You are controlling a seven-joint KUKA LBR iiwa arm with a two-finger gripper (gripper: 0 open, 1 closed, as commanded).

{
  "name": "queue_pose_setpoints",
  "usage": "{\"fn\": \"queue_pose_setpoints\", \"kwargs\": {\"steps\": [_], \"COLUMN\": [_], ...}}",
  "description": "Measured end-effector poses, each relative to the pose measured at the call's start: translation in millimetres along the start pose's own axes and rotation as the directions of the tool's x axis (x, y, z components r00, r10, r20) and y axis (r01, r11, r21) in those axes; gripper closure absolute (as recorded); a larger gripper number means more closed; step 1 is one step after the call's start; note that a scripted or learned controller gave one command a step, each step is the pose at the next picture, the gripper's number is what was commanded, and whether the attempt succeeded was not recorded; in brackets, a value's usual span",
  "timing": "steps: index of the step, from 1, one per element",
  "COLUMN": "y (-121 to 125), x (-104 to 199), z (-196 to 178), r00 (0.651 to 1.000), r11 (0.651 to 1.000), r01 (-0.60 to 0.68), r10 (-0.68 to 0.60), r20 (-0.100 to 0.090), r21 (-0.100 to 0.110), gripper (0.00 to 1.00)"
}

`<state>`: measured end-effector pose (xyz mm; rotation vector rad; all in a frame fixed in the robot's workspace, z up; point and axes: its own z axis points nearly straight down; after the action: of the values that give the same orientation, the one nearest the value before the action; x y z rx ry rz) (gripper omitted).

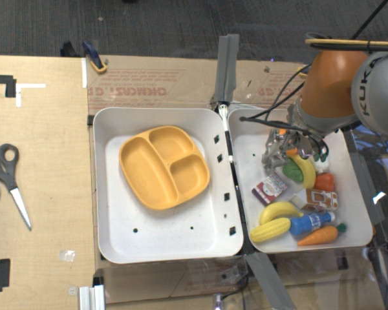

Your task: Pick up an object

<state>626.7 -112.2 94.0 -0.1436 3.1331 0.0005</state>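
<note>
Broadly, two shallow white plastic bins sit side by side on a wooden bench.

Left bin (110, 237): smooth, rounded corners, a few small dark holes in the floor. It holds one yellow-orange divided plate (164, 166), rounded-square, glossy, three compartments, lying flat and turned at an angle.

Right bin (246, 147): holds the toy items, clustered toward its right and near side.
- Green rounded piece (291, 171), glossy, touching a curved yellow banana (306, 169) just to its right.
- Small red-and-white packet (269, 190), flat, rectangular, tilted.
- Red carton with printed face (323, 197), flat, beside the packet (well to its right).
- Second yellow banana (278, 210), curved, above a yellow corn cob (269, 230) with ridged texture; the two touch.
- Blue bottle (313, 223), cylindrical, lying on its side.
- Orange carrot (317, 236), tapered, lying along the near wall just below the bottle.

Arm: grey shell with a smooth orange band (330, 82), reaching in from the right, black cables trailing. Its gripper (286, 152), metallic and angular, hangs over the far part of the right bin, directly above the green piece and banana. Whether its fingers are apart or together cannot be told; nothing is visibly between them.

Bench, left: metal scissors (10, 179) with grey handles, lying flat.
</note>
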Motion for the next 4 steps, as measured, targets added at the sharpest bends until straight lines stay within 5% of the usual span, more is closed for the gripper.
{"fn": "queue_pose_setpoints", "kwargs": {"steps": [1,2,3,4], "y": [0,-35,-26,-26], "x": [0,-1,-25,-27], "z": [0,0,-1,-12], "r00": [1.000,0.997,0.997,0.997], "r11": [1.000,0.997,0.997,0.997], "r01": [0.000,0.083,0.074,0.074], "r10": [0.000,-0.083,-0.074,-0.074], "r20": [0.000,0.002,0.003,0.011], "r21": [0.000,0.002,0.001,0.003], "gripper": [0.00,0.00,0.00,1.00]}}
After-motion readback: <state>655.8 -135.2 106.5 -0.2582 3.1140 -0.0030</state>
